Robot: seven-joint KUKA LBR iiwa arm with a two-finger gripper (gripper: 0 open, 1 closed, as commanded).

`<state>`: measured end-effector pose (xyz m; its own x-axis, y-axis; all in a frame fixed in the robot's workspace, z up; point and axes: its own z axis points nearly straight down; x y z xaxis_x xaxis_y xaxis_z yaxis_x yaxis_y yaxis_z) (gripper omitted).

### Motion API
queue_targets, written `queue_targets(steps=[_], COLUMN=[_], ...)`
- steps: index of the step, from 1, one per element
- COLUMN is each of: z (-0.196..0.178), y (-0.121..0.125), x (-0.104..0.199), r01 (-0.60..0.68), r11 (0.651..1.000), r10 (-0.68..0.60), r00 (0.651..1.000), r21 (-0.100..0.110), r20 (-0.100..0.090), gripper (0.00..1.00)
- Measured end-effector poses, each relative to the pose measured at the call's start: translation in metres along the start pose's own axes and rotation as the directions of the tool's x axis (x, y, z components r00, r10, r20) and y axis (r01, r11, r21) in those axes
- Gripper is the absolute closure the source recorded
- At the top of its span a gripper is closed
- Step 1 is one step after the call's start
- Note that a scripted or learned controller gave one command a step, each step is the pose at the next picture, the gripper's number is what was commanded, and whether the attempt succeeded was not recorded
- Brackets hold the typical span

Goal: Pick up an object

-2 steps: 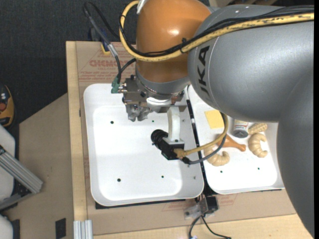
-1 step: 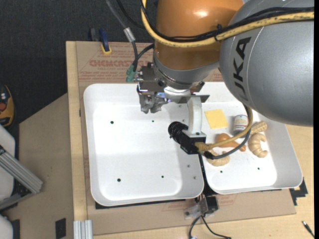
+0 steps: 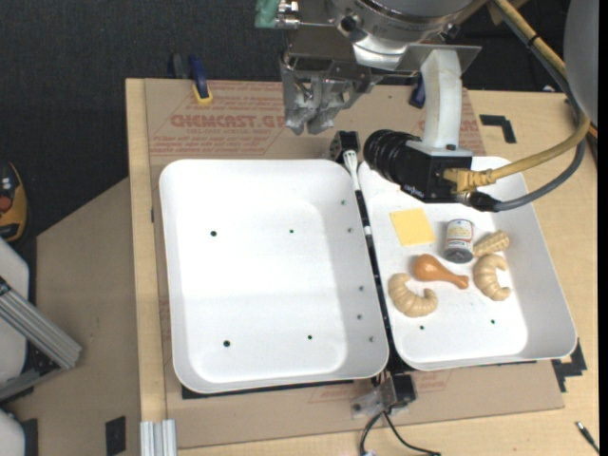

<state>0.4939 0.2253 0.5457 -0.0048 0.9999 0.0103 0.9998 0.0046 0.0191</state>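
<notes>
The desk (image 3: pixel 228 136) is a flat brown board with red printed lettering along its far side, and a small blue and yellow clamp (image 3: pixel 198 77) grips its far edge. Two shallow white bins of smooth plastic with rounded corners sit on it, touching side by side. The left bin (image 3: pixel 256 283) has a glossy floor marked by four small dark dots.

The right bin (image 3: pixel 456 335) holds everything there is to pick. A thin, flat yellow square (image 3: pixel 411 225) lies toward the far side. Just beside it stands a small round can (image 3: pixel 459 239), upright, with a silvery top and a printed label. Below these lies an orange-brown drumstick (image 3: pixel 439 271), smooth and shiny, bulbous at one end and tapering to a thin stem. Three pale tan pastries with ridged, curled shapes cluster round it: one croissant (image 3: pixel 412 298) touching the drumstick's fat end, a second croissant (image 3: pixel 493 276) near its thin end, and a smaller roll (image 3: pixel 491 244) just beside the can.

The jaws are dull grey metal and hang over the bare desk, just beyond the far rim of the left bin near its right corner. Whether they are open or closed cannot be told from this slant. The things in the right bin lie well apart from them, nearer the camera and to the right.
</notes>
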Motion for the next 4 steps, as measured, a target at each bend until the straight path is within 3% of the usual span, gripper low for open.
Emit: queue_targets(steps=[1, 2, 3, 4], z=[0.154, 0.236, 0.197, 0.041], y=[-0.02, -0.021, -0.018, -0.015], x=[-0.002, -0.004, -0.009, -0.001], r01=[-0.006, -0.006, -0.005, -0.002], r11=[0.999, 1.0, 1.0, 1.0], r10=[0.005, 0.006, 0.005, 0.002], r00=[1.0, 1.0, 1.0, 1.0], r21=[0.036, 0.031, 0.016, 0.0], r20=[0.018, 0.016, 0.009, 0.001], gripper=[1.0, 1.0, 1.0, 1.0])
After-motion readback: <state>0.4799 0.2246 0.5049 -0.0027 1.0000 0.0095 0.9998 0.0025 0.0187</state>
